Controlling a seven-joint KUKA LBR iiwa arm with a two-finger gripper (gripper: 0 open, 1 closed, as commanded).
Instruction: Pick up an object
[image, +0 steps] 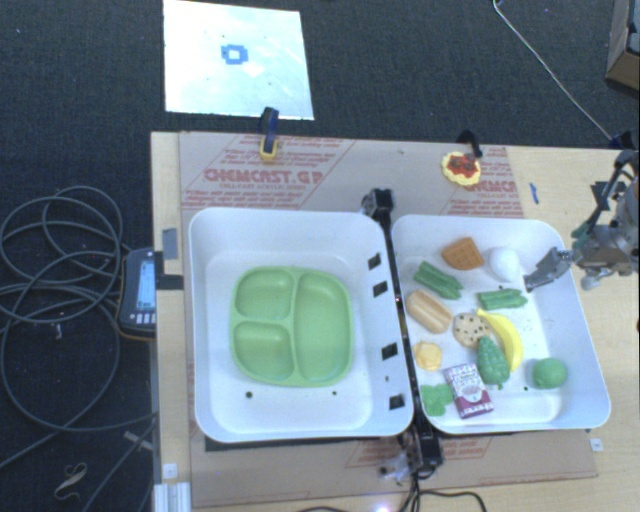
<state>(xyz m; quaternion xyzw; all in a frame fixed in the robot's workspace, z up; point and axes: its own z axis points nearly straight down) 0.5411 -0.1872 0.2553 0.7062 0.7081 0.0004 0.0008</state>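
Toy food (478, 332) all lies loose in the right bin (585, 375); nothing is lifted yet. The hand (548, 270) hovers at the bin's right rim, whether spread or closed I cannot tell.

Dark blue-grey carpet (80, 80) covers the floor around the pale wooden worktop (165, 330). A sheet of brown cardboard (330, 170) printed with red lettering lies over the worktop. On the carpet beyond the worktop's far edge lies a pale, shiny square sheet (238, 58) bearing a small blue mark. Loops of grey cable (60, 290) sprawl across the carpet to the left, beside a black handheld device (142, 290) with a lit blue screen. A thin pale cable (560, 75) crosses the carpet at upper right. Light is even and soft
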